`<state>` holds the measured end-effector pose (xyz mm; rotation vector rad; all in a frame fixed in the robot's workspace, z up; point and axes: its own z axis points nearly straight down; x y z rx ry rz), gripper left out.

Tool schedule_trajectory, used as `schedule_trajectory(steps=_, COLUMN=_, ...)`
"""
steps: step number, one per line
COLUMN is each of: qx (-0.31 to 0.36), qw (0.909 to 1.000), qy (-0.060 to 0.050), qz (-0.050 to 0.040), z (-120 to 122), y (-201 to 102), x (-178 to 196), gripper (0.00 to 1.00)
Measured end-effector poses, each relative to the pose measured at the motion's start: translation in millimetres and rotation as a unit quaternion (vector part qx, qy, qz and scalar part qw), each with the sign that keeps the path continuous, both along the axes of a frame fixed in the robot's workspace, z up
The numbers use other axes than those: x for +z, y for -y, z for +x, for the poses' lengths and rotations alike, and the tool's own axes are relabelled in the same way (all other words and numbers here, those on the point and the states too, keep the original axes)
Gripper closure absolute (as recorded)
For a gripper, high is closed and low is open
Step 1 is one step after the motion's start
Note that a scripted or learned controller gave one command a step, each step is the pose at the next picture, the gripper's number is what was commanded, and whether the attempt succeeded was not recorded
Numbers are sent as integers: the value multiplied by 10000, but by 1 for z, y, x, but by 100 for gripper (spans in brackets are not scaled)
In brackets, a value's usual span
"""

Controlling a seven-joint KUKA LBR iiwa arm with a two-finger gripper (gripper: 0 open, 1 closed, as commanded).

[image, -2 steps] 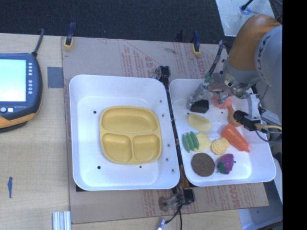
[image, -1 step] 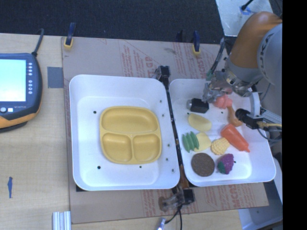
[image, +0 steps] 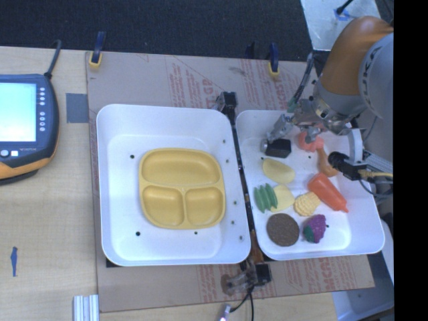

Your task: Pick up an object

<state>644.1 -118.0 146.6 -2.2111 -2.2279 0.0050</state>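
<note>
The gripper hovers at the right bin's far edge near a pale yellow piece; its grasp state cannot be determined.

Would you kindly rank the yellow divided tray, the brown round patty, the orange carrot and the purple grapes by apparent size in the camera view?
1. yellow divided tray, by far the largest
2. orange carrot
3. brown round patty, close to the carrot, so that order is unsure
4. purple grapes, smallest
</note>
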Motion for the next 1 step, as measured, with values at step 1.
schedule_trajectory(steps=1, qx=-13, qw=10000, qy=-5, qz=-1, z=12, y=-14, x=-39, gripper=0)
